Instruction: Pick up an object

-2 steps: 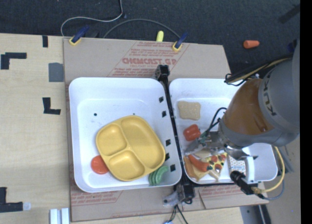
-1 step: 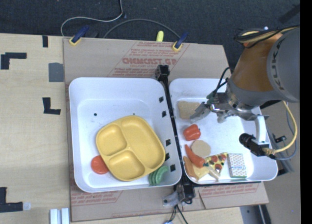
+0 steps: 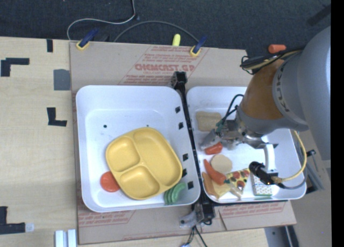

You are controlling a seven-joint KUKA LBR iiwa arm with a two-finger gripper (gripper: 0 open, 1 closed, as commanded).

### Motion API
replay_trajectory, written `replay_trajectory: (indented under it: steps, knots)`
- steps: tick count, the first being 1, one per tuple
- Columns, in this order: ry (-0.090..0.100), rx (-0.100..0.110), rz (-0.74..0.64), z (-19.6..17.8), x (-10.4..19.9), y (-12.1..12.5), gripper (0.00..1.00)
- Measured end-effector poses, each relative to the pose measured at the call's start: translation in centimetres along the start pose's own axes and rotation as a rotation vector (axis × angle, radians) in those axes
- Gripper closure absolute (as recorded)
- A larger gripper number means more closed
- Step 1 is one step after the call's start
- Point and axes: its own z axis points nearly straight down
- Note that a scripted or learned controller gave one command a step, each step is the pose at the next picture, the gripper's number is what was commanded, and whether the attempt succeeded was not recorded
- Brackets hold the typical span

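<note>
My gripper [image 3: 214, 138] reaches down into the left part of the right bin [image 3: 244, 93], under the grey arm with its orange band [image 3: 263, 93]. Its tip hangs directly over a small red piece [image 3: 214, 149]; whether it touches the piece is unclear. A tan bread slice [image 3: 207, 120] lies just behind it. In front lie a round beige disc [image 3: 221, 162], a red-orange carrot shape [image 3: 215, 173], a pizza slice [image 3: 237, 179] and a tan wedge [image 3: 214, 188].
The left bin [image 3: 88, 101] holds a yellow divided plate [image 3: 144, 162], an orange-red ball [image 3: 109, 181] and a green ridged item [image 3: 174, 192]. A small green-and-white card [image 3: 262, 188] lies at the right bin's front. A black divider [image 3: 185, 128] runs between the bins.
</note>
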Motion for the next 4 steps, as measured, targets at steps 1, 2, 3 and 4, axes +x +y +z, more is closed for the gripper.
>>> replay_trajectory:
  steps: [1, 2, 3, 4]
  knots:
    - [-0.008, -0.016, 0.007, -7.5, -10.9, 1.0, 0.00]
    - [0.002, -0.003, -0.005, -1.8, -5.3, 1.3, 0.00]
    - [-0.002, -0.010, -0.004, 0.8, 0.6, -0.5, 0.00]
    - [-0.004, -0.017, -0.003, -2.7, -3.7, 7.9, 0.00]
